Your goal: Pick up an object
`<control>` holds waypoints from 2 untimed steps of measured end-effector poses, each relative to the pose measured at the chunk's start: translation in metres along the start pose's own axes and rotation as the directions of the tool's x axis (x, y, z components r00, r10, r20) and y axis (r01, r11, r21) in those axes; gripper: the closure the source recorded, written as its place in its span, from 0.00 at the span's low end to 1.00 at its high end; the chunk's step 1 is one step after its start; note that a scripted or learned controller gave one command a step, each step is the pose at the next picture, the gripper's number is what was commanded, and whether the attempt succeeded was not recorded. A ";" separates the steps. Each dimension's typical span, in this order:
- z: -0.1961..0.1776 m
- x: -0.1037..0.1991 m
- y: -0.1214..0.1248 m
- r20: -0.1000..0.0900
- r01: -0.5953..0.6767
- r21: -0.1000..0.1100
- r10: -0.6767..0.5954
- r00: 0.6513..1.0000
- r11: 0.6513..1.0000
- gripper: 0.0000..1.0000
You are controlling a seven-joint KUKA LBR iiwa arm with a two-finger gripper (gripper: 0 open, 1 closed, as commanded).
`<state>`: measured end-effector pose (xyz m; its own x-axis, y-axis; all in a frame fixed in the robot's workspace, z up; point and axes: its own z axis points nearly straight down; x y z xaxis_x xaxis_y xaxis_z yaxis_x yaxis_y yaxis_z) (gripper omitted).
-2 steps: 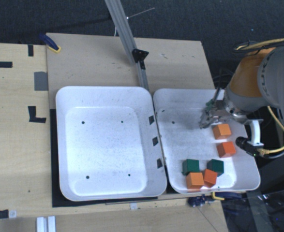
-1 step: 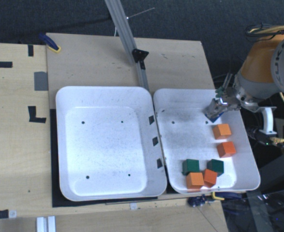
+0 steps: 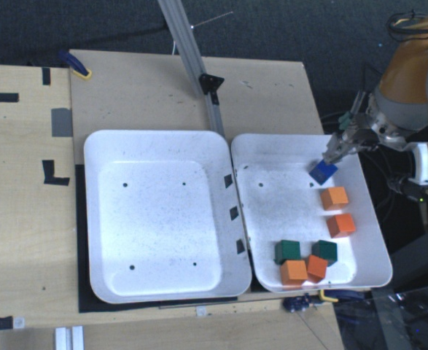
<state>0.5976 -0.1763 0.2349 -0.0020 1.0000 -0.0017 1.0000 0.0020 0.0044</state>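
Gripper point(image 3: 333, 157) is seen over the right bin's point(image 3: 251, 195) far right corner, with a blue block point(image 3: 322, 171) right at its tip; the block appears clamped between the fingers, though the tip is blurred. Two orange blocks point(image 3: 335, 197) are placed just nearer than the blue block. Two green blocks point(image 3: 288, 250) and two more orange ones point(image 3: 294, 271) are clustered well nearer still.
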 end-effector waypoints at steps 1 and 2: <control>-0.033 0.000 0.001 -0.001 0.000 0.002 0.000 1.000 1.000 1.00; -0.017 0.052 0.010 -0.002 0.003 0.006 -0.003 1.000 1.000 1.00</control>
<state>0.6079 -0.1238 0.2517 -0.0055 1.0000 0.0002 1.0000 0.0055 -0.0017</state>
